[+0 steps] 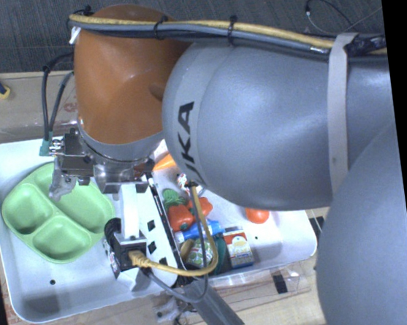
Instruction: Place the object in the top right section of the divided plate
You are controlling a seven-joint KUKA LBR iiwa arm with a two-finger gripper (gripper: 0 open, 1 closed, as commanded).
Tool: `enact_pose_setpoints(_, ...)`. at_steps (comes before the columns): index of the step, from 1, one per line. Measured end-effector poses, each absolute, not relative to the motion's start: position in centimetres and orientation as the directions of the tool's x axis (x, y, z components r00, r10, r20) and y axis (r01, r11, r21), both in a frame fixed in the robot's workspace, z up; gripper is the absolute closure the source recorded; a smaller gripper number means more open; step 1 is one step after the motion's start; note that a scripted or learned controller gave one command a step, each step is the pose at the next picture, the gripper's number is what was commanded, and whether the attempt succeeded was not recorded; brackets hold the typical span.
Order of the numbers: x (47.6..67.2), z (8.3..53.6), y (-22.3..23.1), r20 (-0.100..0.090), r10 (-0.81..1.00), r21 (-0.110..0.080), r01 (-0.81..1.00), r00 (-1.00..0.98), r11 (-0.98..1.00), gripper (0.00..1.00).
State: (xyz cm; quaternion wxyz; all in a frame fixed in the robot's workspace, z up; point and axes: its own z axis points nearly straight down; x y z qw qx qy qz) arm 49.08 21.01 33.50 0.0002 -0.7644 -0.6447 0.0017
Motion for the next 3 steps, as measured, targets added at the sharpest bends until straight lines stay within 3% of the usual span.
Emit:
enact_pose_setpoints(1, 56.2, 28.4, 21.8, -0.001, 0.954, -0.003, 0.954, -0.300, 0.300, 0.00)
enact_pose_setpoints(2, 56.2, 29.4, 21.9, -0.002, 0.953, -0.004, 0.953, -0.304, 0.304, 1.00)
enact_pose_setpoints(3, 59.5, 43.7, 14.6, -0.001, 0.974, 0.003, 0.974, -0.228, 0.228, 1.00)
